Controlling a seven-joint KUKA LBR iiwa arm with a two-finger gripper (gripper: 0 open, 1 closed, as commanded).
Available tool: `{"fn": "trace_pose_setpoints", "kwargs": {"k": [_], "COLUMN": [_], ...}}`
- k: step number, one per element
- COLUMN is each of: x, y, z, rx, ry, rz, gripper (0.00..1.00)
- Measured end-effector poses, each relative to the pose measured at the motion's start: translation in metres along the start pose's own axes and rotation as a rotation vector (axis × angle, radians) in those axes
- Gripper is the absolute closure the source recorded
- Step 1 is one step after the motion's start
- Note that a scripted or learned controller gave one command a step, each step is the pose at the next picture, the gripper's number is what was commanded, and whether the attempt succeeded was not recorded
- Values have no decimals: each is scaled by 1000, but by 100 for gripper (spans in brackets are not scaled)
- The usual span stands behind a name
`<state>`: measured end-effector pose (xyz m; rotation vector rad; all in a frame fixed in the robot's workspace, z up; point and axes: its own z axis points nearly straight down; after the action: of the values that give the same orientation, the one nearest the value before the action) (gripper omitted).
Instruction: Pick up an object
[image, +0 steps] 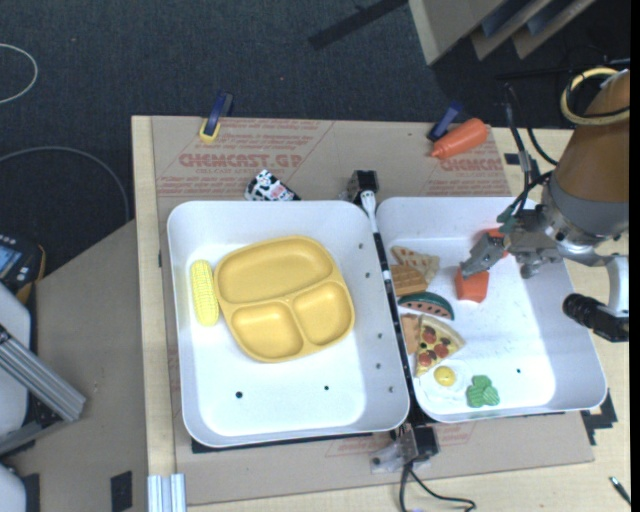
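A dark grey carpet (100, 60) covers the floor around a pale wooden bench (330, 160) printed with faded red lettering. Thin cables (20, 70) loop over the carpet at far left, and an aluminium rail (40, 375) lies at the lower left.

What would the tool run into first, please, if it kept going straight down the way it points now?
Most likely the orange toy directly beneath the tool in the right bin; the height between them is hard to judge from this view.
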<state>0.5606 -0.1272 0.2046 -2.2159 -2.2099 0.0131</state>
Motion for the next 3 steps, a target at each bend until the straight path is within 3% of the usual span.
{"fn": "trace_pose_setpoints", "kwargs": {"k": [1,3], "x": [0,3], "y": [3,-16], "z": [-7,108], "rx": [-14,-8], "ry": [-2,0], "rz": [-3,-2], "gripper": [0,0]}}
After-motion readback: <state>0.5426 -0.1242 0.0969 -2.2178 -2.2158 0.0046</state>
